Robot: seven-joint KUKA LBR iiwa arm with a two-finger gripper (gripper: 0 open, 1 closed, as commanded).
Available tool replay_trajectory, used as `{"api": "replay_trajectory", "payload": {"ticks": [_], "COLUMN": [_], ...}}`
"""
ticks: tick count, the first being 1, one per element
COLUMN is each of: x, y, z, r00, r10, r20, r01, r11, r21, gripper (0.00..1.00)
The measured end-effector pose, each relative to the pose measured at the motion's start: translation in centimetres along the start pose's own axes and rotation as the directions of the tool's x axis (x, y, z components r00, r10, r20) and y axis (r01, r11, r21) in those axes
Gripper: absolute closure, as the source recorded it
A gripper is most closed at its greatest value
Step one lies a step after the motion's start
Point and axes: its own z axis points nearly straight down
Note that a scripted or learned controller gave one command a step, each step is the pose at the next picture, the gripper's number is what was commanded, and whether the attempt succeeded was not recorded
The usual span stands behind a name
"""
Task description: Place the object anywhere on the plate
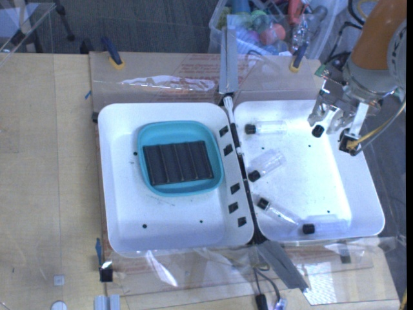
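Note:
A teal plate with a dark ridged insert lies in the left bin. Several clear tubes with black caps lie in the right bin: one near the back, one in the middle, one toward the front. Another black cap rests by the front wall. My gripper hangs over the right bin's back right part, far from the plate. A small black cap shows just under its tip; whether it is held I cannot tell.
A ridge with black tabs divides the two bins. A clear box of colourful items stands behind the bins. The orange-banded arm comes in from the upper right.

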Motion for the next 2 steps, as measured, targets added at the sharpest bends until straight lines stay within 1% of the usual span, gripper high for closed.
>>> {"api": "replay_trajectory", "payload": {"ticks": [1,2], "x": [0.0,-3.6], "y": [0.0,4.1], "z": [0.0,-2.9], "r00": [1.000,1.000], "r10": [0.000,0.011], "r20": [0.000,-0.002], "r01": [0.000,-0.011], "r11": [1.000,1.000], "r21": [0.000,-0.003], "gripper": [0.00,0.00]}}
